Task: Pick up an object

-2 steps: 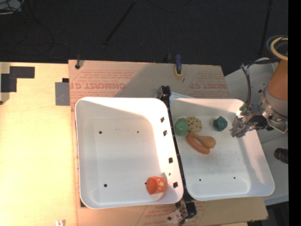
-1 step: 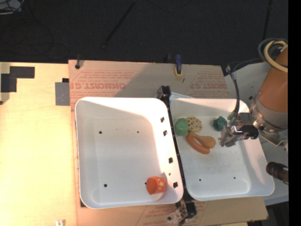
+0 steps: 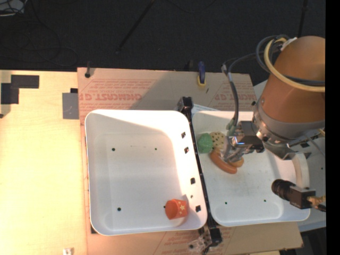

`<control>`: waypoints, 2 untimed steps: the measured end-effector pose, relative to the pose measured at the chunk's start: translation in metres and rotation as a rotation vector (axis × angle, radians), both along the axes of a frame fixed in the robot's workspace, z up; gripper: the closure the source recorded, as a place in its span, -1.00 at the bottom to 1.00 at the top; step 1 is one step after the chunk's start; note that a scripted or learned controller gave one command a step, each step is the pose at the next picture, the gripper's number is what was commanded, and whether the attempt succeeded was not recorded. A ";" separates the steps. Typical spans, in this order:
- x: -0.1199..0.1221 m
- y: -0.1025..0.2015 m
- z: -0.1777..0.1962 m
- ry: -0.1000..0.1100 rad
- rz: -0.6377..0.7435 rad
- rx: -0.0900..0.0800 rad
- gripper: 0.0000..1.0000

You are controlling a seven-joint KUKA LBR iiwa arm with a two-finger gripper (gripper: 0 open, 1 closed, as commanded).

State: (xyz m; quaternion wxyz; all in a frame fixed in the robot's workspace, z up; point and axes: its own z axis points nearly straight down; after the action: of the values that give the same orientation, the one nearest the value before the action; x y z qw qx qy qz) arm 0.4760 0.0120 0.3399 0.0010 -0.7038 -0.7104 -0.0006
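Camera view, single frame. The gripper (image 3: 231, 154) sits low in the right bin (image 3: 255, 209), in the right-centre of the frame, its metal tips down among a small cluster of objects. Whether the fingers are apart or together cannot be told; the wrist and cabling mask them from this slanted angle, and nothing can be seen clamped between them.

Directly under and slightly below-left of the tips lies an orange oblong piece (image 3: 224, 164), its long axis running from upper left to lower right across the frame. The tips appear to touch or nearly touch its upper side; contact cannot be confirmed. Just to the left is a green ball (image 3: 204, 143), and beside that, toward the upper right of it, a pale dotted disc (image 3: 217, 138). All three are close together near the bin's upper-left corner, beside the divider between the bins.

Judgement: the orange piece is the likely target, being nearest the tips. A grasp would want to close across its short axis, so roughly lower left to upper right in the frame. The green ball's closeness risks a nudge.

Further out: the left bin (image 3: 106, 195) holds a red cup-like object (image 3: 176, 209) near its lower-right corner, well apart from the arm. Both bins rest on cardboard (image 3: 133, 92) on the bench (image 3: 37, 169).
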 end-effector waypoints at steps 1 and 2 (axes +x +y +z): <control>0.013 -0.029 -0.162 0.019 -0.013 -0.003 1.00; 0.015 -0.029 -0.144 0.007 -0.017 -0.002 1.00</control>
State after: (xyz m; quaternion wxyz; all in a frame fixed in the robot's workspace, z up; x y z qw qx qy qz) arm 0.4910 -0.0169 0.1962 0.0029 -0.7097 -0.7045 0.0026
